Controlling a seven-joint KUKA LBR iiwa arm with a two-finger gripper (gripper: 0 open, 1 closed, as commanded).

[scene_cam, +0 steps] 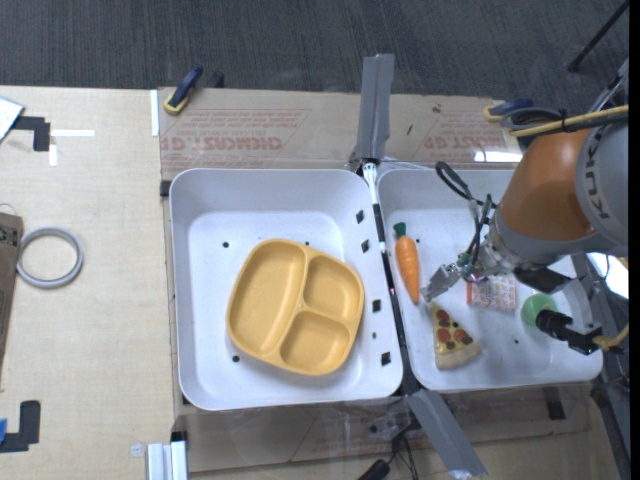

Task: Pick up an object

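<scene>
The arm (555, 193) reaches into the right bin (430, 368), its gripper (462, 273) low near the carrot (407, 264); whether the claw is released or clenched cannot be told. The carrot lies by that bin's left wall. Below it sits a pizza-slice toy (452, 338), and right of the gripper a small red-and-white packet (493, 292) and a green object (537, 309). The left bin (200, 218) holds a yellow divided plate (295, 306). A tape roll (46, 257) rests on the wooden bench (90, 368), far left of the carrot.
</scene>
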